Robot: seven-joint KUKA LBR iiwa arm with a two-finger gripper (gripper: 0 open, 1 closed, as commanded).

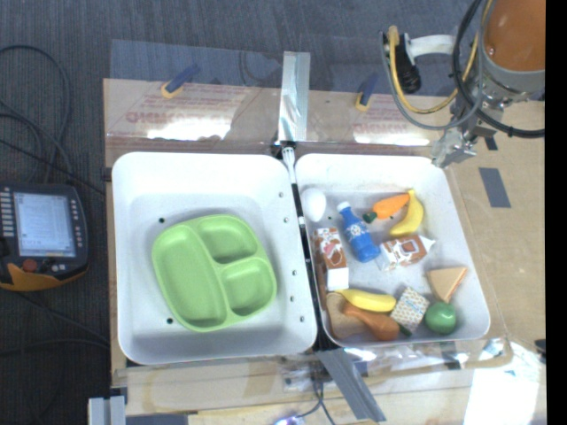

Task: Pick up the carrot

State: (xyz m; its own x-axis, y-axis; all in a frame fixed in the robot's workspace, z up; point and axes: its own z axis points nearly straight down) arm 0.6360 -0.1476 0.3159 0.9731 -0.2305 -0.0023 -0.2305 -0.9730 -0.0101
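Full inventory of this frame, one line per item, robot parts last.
divided plate: 1, green, left bin
carrot: 1, orange, right bin, far side
bananas: 2, yellow, one beside carrot, one near front
bottle: 1, blue, right bin centre
egg: 1, white, right bin far-left corner
green ball: 1, front-right corner
wedge: 1, tan, right side
bins: 2, white, side by side
pendant: 1, grey, left of bench
gripper: 1, above right bin's far-right corner

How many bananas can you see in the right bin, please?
2. One banana lies near the far side, touching the carrot. The other banana lies near the front, beside the checkered block. Clutter could be hiding more.
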